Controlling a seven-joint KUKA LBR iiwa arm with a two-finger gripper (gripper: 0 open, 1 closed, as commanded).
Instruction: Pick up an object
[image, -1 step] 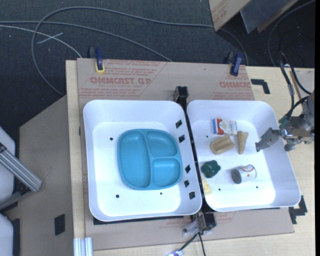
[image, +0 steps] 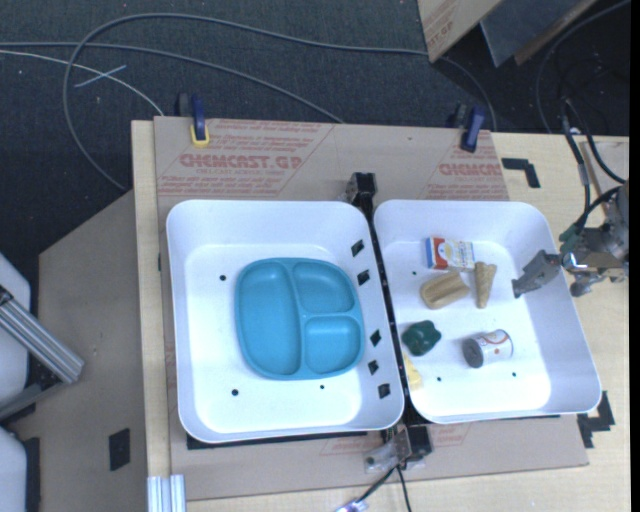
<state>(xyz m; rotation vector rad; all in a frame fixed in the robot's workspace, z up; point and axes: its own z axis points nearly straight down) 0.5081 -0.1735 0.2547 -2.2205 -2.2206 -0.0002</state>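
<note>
Across the bench, from left, we see a blue divided plate (image: 299, 318) lying flat in the left bin (image: 190, 240). Beside it, the right bin (image: 530, 385) holds the candidates for picking: a green toy (image: 421, 338) and a small yellow piece (image: 413, 377) near the divider, a red-and-white carton (image: 448, 253), a tan bread roll (image: 444, 291), a cone (image: 484, 283) and a small can (image: 486, 349) on its side. At the bin's right rim the gripper (image: 545, 270) hangs with nothing in it; we cannot tell its opening.
</note>
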